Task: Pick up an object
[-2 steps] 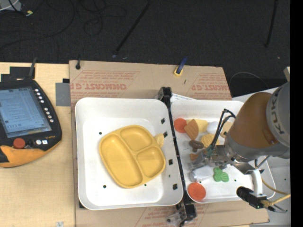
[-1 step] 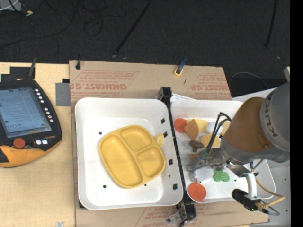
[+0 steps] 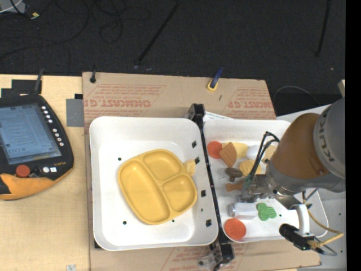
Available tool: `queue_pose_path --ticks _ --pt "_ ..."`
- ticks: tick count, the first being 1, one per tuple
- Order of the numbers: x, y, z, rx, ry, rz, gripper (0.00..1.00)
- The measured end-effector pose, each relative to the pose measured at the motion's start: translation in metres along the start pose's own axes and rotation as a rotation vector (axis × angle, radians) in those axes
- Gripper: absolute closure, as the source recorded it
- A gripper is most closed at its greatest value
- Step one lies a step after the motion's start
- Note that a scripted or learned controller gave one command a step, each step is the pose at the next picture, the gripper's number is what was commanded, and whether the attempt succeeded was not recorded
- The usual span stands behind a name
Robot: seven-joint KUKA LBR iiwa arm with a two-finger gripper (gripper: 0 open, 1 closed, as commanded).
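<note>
1. Gripper (image 3: 252, 189) is down inside the right bin (image 3: 324, 208), low among the small objects; the grey arm (image 3: 307, 151) with its orange band covers it from the right. Can't tell how far it is spread or whether it has hold of anything: the wrist and cables hide it.
2. Just beside the gripper: a white block (image 3: 244, 209) lying flat, a green piece (image 3: 265, 212) touching its right end, and a brown piece (image 3: 234, 174) up and to the left.
3. Further out in the same bin: an orange-red round piece (image 3: 235, 228) near the front edge, a red ball (image 3: 214, 148) near the divider, a tan wedge (image 3: 229, 153) beside it, and yellow pieces (image 3: 247, 166) near the arm.
4. Left bin (image 3: 107, 145) holds a yellow divided plate (image 3: 157, 185), well apart from the gripper.
5. Outside the bins: a teach pendant (image 3: 31, 145) on the bench at far left.
6. Progress: judged to be at the reach/descend stage. Nothing is visibly lifted and all objects look to be resting on the bin floor. Left to do: close on one object, likely the white block or the green piece, and raise it clear.
</note>
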State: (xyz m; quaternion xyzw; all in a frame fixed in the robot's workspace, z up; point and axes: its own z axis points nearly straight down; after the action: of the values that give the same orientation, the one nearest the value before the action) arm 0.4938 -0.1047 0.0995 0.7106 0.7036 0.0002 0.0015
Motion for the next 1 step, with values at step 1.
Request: queue_pose_path --ticks 1 --pt "0.0053 0.0071 -0.0585 0.000 0.002 -0.010 1.00"
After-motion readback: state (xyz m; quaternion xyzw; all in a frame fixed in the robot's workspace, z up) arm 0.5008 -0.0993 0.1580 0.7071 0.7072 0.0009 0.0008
